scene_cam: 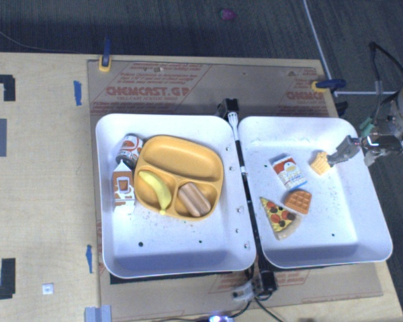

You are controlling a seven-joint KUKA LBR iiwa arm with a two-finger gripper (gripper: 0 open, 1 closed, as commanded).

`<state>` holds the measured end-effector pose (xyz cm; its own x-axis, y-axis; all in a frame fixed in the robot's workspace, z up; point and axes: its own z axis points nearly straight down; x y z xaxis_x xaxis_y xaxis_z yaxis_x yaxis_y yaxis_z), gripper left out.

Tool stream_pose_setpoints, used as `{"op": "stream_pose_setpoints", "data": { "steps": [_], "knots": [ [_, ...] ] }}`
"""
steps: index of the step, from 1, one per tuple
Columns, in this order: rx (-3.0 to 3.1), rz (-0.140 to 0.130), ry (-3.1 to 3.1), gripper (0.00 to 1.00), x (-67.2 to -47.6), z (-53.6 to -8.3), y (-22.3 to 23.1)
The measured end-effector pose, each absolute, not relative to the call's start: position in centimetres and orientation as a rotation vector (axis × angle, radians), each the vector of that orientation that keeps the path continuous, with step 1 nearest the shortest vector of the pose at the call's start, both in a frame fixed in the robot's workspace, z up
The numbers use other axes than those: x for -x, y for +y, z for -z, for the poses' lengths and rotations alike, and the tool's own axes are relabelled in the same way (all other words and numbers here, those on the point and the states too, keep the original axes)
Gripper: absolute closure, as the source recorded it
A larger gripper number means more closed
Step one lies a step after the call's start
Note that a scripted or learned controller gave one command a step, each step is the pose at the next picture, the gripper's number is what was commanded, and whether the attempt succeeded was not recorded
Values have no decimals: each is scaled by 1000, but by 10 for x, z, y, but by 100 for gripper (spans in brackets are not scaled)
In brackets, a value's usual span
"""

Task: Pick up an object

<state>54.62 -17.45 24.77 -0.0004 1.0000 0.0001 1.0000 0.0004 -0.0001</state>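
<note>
The right bin [363, 233] holds a small yellow wedge-shaped toy [319, 162], a red, white and blue carton [287, 172], an orange waffle [298, 200] and a pizza slice [279, 217]. My gripper [340, 153] reaches in from the right edge, over the bin's upper right part. Its tip is right beside the yellow wedge, touching or nearly touching its right side. The grey wrist sits behind it at the frame's edge.
The left bin [181, 253] carries a yellow divided plate [181, 156] with a banana [156, 190] and a hot dog [193, 200]. A can [129, 150] and a brown carton [123, 186] lie along the plate's left side. Clamps join the bins in the middle.
</note>
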Motion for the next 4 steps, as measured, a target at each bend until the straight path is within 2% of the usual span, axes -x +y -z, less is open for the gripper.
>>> {"op": "stream_pose_setpoints", "data": {
  "steps": [1, 2, 3, 4],
  "knots": [
    [2220, -1, -2220, 0, -605, -114, -197],
    [2228, 9, -2231, 0, -557, -89, -188],
    [2233, 10, -2231, 0, -488, -90, -152],
    [2239, 8, -2233, 0, -484, -90, -117]
  ]
}}
